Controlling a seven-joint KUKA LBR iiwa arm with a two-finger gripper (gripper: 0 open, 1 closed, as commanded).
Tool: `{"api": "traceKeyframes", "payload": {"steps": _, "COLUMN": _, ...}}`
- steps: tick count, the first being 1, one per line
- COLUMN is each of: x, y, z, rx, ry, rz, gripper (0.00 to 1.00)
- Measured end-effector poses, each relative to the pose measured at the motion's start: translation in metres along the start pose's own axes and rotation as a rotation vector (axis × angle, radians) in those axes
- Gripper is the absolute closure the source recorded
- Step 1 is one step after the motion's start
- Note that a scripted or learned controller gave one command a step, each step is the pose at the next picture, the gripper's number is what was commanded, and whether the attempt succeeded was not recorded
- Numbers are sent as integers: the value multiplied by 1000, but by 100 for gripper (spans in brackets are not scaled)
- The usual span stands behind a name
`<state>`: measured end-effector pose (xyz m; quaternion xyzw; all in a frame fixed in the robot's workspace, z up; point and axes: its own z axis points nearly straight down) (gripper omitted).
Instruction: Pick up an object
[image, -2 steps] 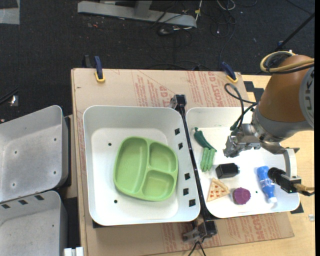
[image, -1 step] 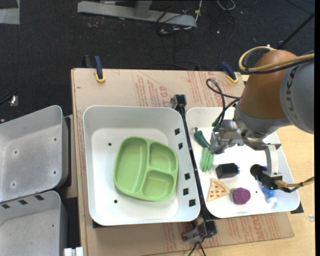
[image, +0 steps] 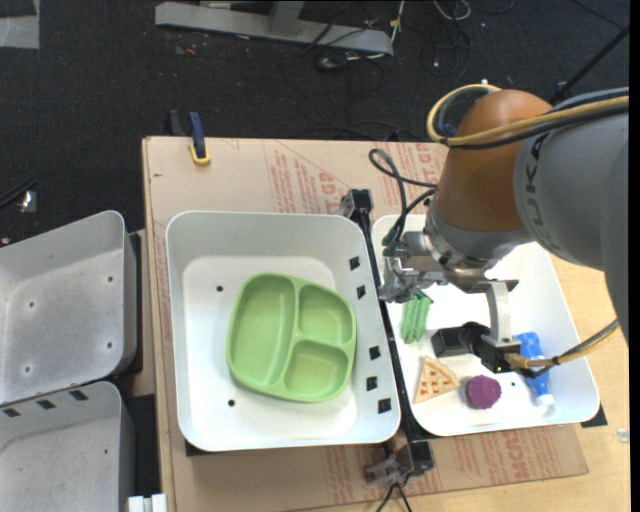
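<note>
Green piece (image: 415, 320): lies just under gripper (image: 402, 285); centre over it, descend straight.
Jaws: cannot tell their state.

Brown tabletop (image: 260, 165), printed with red lettering. Carries two shallow white bins side by side. Left bin (image: 270, 235) near the middle of the board. Right bin (image: 565, 350) just beside the left bin, with a dark strip between the rims. Blue-and-yellow clamp (image: 200, 140) beyond the left bin's far-left corner, gripping the board's far edge.
</note>
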<state>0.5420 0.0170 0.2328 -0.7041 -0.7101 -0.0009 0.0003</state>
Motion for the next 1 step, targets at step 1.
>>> {"api": "traceKeyframes", "payload": {"steps": 1, "x": 60, "y": -10, "z": 6, "rx": 3, "ry": 0, "rz": 0, "gripper": 100}}
